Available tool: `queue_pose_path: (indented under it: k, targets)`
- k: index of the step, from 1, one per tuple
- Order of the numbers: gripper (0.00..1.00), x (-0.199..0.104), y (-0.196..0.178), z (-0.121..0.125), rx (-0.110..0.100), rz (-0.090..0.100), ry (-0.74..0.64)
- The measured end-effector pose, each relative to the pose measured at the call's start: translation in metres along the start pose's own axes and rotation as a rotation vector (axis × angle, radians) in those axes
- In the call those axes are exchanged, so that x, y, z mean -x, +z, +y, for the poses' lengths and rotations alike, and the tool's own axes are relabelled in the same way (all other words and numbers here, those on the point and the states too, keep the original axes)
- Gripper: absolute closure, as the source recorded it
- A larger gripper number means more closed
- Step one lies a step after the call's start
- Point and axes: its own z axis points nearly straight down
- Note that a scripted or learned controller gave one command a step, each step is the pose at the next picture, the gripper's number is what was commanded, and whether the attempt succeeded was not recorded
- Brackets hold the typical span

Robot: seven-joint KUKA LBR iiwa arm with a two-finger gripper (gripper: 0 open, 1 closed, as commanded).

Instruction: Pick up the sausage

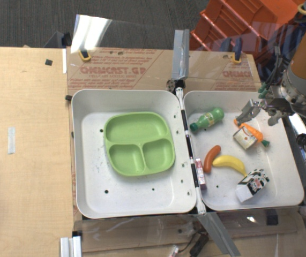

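The sausage (211, 158) is a short reddish-brown link lying in the right bin (281, 197), near its left wall and touching the left end of a yellow banana (231, 164). My gripper (261, 113) hovers over the bin's upper right part, well right of and beyond the sausage. It is open, with its fingers spread and nothing between them. Just below its left finger (247, 113) lie an orange carrot (253, 132) and a small tan block (243, 138).
A green bottle (207, 119) lies at the right bin's upper left and a cow-patterned carton (252, 184) at its lower right. A thin pink bar (199, 173) rests by the divider. The left bin (86, 186) holds a green divided plate (139, 142).
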Motion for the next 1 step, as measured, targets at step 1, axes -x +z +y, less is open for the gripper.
queue_pose_path:
  k: [1]
  targets:
    - [0.0,0.0664,0.0993,-0.0036,0.001,0.0,-0.041]
